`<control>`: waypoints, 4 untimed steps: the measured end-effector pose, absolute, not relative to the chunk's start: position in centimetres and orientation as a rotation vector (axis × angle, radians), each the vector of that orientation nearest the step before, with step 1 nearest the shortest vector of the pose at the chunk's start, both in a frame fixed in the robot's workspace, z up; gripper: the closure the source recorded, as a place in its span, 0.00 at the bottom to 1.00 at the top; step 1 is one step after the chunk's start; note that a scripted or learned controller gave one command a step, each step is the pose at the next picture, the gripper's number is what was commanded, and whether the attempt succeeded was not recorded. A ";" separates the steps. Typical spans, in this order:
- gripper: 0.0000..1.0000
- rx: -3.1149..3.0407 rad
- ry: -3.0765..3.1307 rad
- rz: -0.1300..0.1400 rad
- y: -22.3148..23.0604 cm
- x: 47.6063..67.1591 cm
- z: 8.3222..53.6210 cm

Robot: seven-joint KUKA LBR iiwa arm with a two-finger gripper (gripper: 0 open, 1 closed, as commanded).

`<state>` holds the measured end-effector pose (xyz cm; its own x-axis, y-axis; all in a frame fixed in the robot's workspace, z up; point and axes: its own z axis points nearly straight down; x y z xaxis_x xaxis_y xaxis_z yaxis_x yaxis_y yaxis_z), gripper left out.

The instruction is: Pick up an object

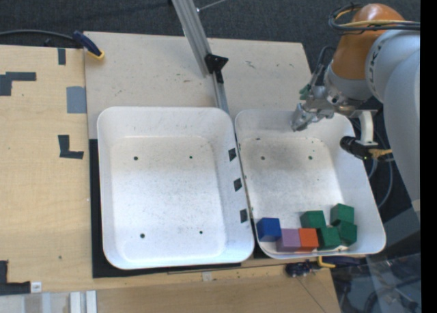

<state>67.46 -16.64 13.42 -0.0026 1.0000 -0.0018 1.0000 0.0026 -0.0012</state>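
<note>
- The gripper (300, 121) hangs over the far edge of the right bin (355, 188), its tip pointing down toward the bin's upper rim; whether it is open or closed cannot be told from this angle, and nothing is visible in it.
- The grey arm (399, 72), with its orange band (362, 38) above the wrist, enters from the right side of the bench.
- The blocks lie well apart from the gripper, clustered along the near wall of the right bin.
- A blue block (268, 228) sits at the left end of the cluster, just beside a purple block (291, 238) and an orange block (308, 238).
- Several green blocks (332, 225) crowd the bin's near right corner, touching one another.
- The left bin (109, 188) stands alongside, its edge meeting the right bin's.
- A metal pole (191, 21) slants across the wooden bench (41, 168) behind the bins.
</note>
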 end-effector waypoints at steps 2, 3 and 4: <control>1.00 2.219 2.222 0.002 -16.4 67.8 22.4; 1.00 2.217 2.228 0.001 -12.0 66.3 23.2; 1.00 2.218 2.230 -0.002 -7.4 64.1 22.1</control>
